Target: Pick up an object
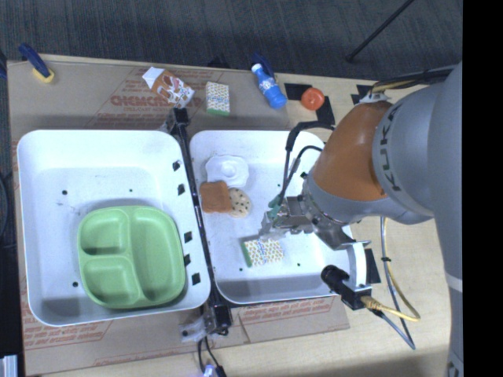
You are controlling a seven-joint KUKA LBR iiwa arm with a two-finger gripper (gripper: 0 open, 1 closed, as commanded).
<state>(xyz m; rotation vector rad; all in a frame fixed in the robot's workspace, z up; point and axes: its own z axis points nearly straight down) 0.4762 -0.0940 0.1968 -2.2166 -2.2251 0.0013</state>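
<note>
Gripper (271, 225), finger state unclear, over patterned packet (263, 250) in right bin (259, 289)

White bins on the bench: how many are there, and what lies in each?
2. The left bin holds a green divided plate. The right bin holds a white object, a brown item and a patterned packet; the arm may hide more.

A robotics lab: a grey and orange industrial arm (369, 163) reaches over 2 white bins (47, 155) clamped to a cardboard-lined bench (126, 100), with loose cables (397, 309) beside the arm.
</note>
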